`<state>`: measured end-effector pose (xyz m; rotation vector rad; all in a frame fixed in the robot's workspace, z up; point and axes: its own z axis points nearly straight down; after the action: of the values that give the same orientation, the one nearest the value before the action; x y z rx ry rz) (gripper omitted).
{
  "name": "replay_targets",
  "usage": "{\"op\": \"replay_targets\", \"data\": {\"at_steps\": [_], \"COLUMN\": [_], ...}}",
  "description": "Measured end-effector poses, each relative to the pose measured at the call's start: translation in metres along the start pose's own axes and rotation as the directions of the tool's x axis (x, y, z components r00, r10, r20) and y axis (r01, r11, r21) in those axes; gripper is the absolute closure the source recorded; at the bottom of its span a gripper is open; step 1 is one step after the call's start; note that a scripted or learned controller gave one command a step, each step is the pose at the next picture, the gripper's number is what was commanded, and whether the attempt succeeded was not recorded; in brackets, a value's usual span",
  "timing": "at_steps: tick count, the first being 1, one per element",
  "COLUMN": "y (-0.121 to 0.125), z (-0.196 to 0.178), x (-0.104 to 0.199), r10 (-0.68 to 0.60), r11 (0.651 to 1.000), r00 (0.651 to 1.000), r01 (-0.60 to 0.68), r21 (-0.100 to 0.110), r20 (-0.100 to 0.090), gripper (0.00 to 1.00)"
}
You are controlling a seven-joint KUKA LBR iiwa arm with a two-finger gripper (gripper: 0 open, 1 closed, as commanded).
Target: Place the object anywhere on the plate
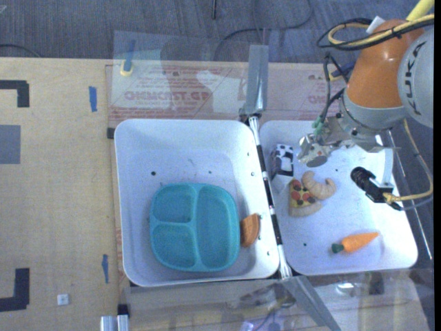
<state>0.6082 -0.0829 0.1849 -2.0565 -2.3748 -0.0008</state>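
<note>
The gripper (313,150) hovers at upper right, above the croissant (318,187); I cannot tell its opening. Pick-up is pending. Next: descend, grasp, carry to the plate (194,226).

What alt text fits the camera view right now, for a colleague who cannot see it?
Grey-and-orange arm's gripper hovers over the right white bin, above a tan croissant toy, pizza slice toy and orange carrot toy. The teal divided plate sits in the left white bin, an orange food piece beside it.
</note>
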Motion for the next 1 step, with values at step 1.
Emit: {"op": "replay_targets", "data": {"at_steps": [1], "y": [-0.0060], "z": [0.0001], "x": [0.0843], "r10": [-0.218], "r11": [0.976], "r00": [0.976], "r01": [0.218], "r21": [0.001], "r20": [-0.001], "gripper": [1.00]}}
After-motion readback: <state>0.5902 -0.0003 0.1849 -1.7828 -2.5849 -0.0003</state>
